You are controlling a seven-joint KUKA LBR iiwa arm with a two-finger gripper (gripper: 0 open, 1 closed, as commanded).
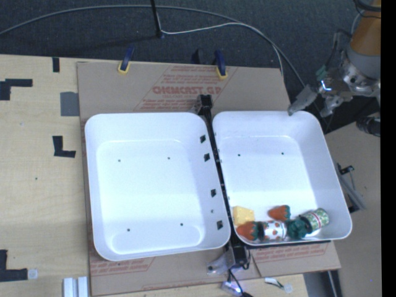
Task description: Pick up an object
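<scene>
Clustered along the right bin's (322,138) near edge: yellow block (243,215), red piece (247,230), bottle (273,231), orange piece (279,213), green piece (298,228), can (316,219). Left bin (99,135) alongside. Beyond the far right corner, gripper (309,98), grasping nothing; opening impossible to tell.

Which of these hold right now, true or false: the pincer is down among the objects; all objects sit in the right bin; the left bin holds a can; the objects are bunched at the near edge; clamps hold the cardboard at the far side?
1. The pincer is down among the objects. False: it sits over the far right corner of the right bin, away from them.
2. All objects are in the right bin. True.
3. The left bin holds a can. False: the small can lies in the right bin.
4. The objects are bunched at the near edge. True: the yellow piece and the others lie there.
5. Clamps hold the cardboard at its far side. True.
</scene>
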